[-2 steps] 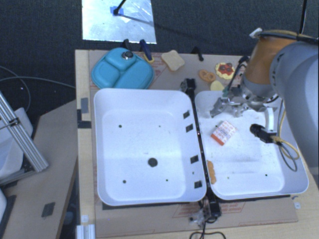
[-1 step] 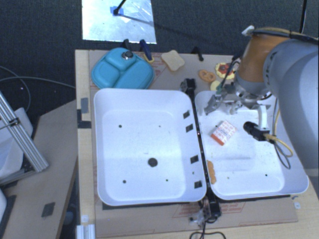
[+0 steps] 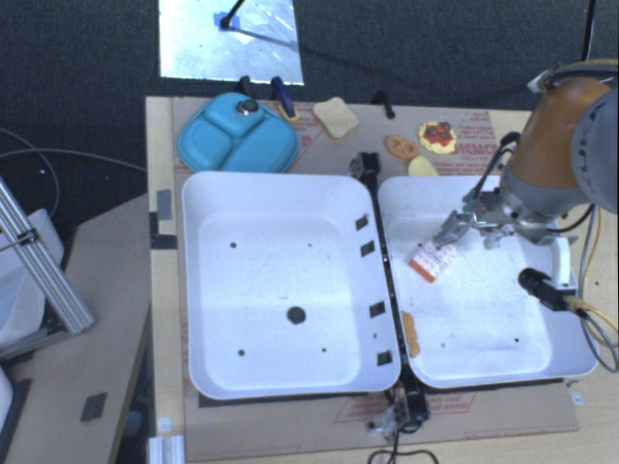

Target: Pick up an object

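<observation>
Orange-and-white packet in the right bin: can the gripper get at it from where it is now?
Probably yes. The gripper sits just above the orange-and-white packet, which lies alone on the right bin floor. The nearest item, a small brown piece by the divider, lies apart from it.

Open floor around packet (image 3: 432, 260)

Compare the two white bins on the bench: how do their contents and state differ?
The left bin holds a small dark round object; the right bin holds a red-and-white packet and a tan piece by its left wall. The gripper is over the right bin, not the left. Both are shallow and white.
</observation>
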{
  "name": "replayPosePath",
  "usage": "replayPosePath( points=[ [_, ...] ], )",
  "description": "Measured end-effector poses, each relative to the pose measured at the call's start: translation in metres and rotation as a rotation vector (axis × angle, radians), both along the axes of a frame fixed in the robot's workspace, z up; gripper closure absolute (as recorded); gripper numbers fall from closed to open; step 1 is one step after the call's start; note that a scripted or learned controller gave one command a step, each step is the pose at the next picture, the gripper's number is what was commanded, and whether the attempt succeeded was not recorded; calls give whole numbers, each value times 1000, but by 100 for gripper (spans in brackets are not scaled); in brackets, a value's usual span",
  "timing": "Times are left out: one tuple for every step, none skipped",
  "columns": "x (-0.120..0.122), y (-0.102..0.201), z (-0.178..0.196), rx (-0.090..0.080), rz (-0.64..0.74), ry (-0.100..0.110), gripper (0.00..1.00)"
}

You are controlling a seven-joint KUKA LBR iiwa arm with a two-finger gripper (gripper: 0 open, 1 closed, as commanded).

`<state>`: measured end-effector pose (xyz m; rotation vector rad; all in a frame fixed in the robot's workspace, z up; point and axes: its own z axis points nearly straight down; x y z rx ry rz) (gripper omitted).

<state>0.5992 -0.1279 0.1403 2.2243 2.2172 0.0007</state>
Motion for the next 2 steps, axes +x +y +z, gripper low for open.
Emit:
replayPosePath(
  points=[
    [52,-83,-56,-4,2,-8,0],
    [72,-15,-54,0,12,-6,0]
  ],
)
